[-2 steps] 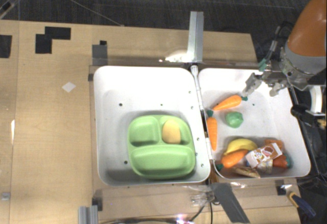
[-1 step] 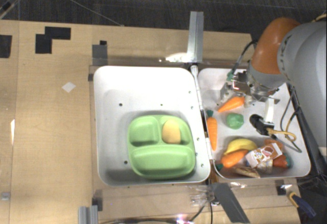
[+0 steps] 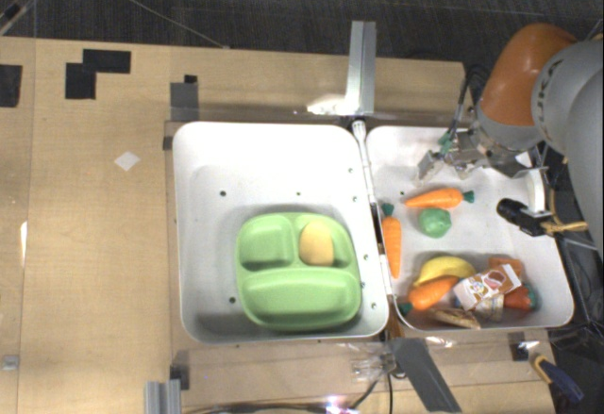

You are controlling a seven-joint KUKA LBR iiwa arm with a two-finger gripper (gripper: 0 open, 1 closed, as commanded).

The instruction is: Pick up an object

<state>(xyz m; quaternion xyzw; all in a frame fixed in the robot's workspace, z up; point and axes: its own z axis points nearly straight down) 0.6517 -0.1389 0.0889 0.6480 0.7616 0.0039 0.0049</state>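
The arm (image 3: pixel 552 82) reached in from the right over the far part of the right bin (image 3: pixel 406 153). Its fingers (image 3: pixel 453 157) stood spread apart above the bin floor, with nothing between them. A carrot (image 3: pixel 436 199) lay just near of the fingers, with a green round object (image 3: pixel 435 223) beside it. A second carrot (image 3: pixel 391 245) lay along the bin's left wall. In the near part of the bin a banana (image 3: pixel 445 268), an orange piece (image 3: pixel 432 292) and a small printed packet (image 3: pixel 486 289) lay clustered, touching. The left bin (image 3: pixel 208 176) held a green divided tray (image 3: pixel 297 275) with a yellow egg-shaped item (image 3: pixel 317 242) in its far right compartment. Both bins sat on the bench (image 3: pixel 85 214).
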